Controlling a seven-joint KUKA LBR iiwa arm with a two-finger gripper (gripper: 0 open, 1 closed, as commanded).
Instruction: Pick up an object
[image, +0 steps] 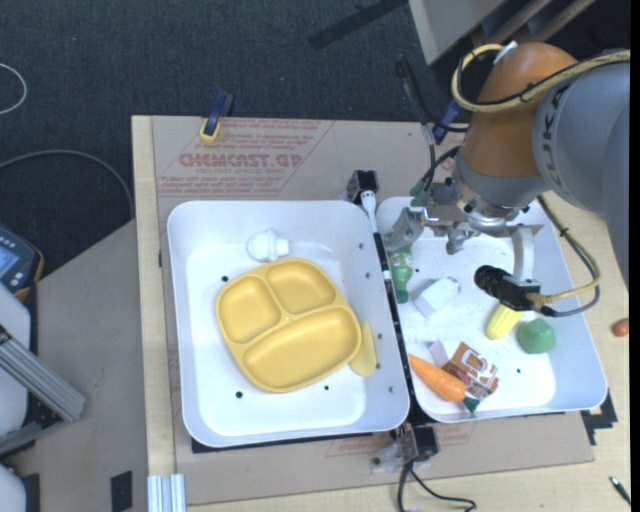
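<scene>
Carrot (436, 376) and brown wrapper (474, 367) lie at near edge of right bin (580, 392) | yellow piece (502, 321), green ball (536, 336), white block (437, 296) mid-bin, all resting on floor | gripper (452, 228) low over bin's far-left part, grip state cannot be judged, nothing seen held | pick not yet done; choosing, grasping, lifting all remain.

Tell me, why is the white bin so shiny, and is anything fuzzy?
Camera view: overhead light glares off the left bin, washing out the small white object; the yellow tray looks sharp; the arm is slightly soft and casts shadow into the right bin.
</scene>
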